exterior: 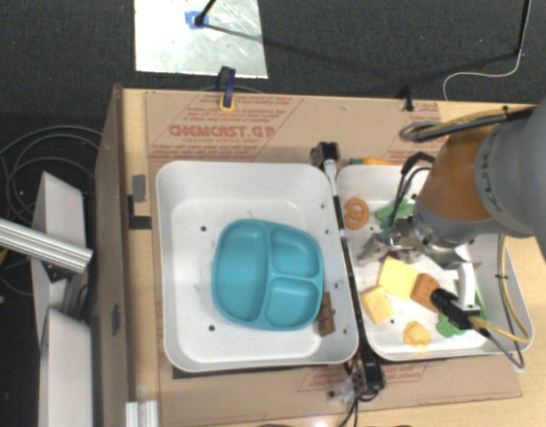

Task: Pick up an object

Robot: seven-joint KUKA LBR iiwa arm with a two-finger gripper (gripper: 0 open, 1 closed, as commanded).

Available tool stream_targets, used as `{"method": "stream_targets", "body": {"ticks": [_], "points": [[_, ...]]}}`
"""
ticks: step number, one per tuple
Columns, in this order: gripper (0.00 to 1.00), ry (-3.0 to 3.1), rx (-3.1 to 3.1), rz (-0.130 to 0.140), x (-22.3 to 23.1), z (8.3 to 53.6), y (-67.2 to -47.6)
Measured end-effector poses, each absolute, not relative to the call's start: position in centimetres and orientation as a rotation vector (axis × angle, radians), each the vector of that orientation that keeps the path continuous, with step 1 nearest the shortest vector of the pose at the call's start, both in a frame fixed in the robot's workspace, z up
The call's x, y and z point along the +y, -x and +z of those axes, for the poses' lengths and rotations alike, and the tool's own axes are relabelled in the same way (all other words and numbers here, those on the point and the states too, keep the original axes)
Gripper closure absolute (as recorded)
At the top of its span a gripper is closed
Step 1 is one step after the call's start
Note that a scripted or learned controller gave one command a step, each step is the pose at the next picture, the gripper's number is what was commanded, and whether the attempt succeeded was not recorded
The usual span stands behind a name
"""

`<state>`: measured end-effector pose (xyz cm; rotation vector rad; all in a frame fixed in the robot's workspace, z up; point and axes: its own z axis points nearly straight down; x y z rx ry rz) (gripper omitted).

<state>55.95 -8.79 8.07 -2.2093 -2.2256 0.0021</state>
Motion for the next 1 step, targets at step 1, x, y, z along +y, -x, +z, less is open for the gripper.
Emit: {"method": "stream_targets", "body": {"ticks": [1], "points": [[0.00,2.221,-2.218,0.003,-10.55,8.37,-52.28]]}}
